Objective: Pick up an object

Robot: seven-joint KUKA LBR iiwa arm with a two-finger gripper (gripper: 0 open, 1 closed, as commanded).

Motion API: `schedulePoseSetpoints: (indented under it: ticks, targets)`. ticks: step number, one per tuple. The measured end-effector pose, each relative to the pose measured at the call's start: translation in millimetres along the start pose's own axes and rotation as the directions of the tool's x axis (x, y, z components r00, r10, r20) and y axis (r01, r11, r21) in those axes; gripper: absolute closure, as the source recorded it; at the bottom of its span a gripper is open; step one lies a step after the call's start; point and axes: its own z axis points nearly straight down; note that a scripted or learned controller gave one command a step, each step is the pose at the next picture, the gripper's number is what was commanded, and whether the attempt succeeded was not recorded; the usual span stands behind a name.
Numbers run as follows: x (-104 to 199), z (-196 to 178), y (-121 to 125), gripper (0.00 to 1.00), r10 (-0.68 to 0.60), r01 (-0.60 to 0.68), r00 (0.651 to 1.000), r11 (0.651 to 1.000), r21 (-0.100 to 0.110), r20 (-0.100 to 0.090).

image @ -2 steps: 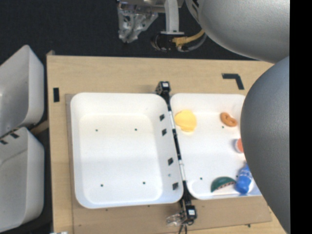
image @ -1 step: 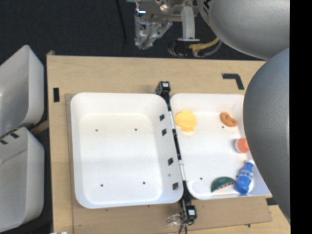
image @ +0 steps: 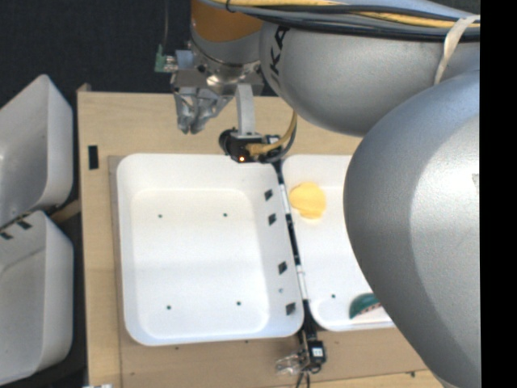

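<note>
A pale wooden bench (image: 97, 241) carries two shallow white plastic bins side by side, with dark floor beyond its far edge and two white boxy containers (image: 28, 217) standing off its left side. The left-hand white bin (image: 129, 217) shows a bare floor marked by four small dark dots. The right-hand white bin (image: 327, 241) holds a round yellow object (image: 308, 200) near its far left corner, and a small green-and-red object (image: 365, 304) lies at its near edge, half hidden under the arm. The large grey arm with its orange band (image: 388, 136) covers much of that bin. Its two-finger gripper (image: 194, 115) hangs above the bench just beyond the left bin's far rim — whether the fingers are apart or together cannot be told, and nothing shows between them. A partial black "K" (image: 273, 51) marks the arm's casing.
</note>
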Motion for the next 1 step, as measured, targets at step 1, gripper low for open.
schedulePoseSetpoints:
  ticks: [1]
  targets:
    - [13.7,-120.4,-24.6,1.0,0.0,0.0,1.0,1.0,-0.023,-0.007]
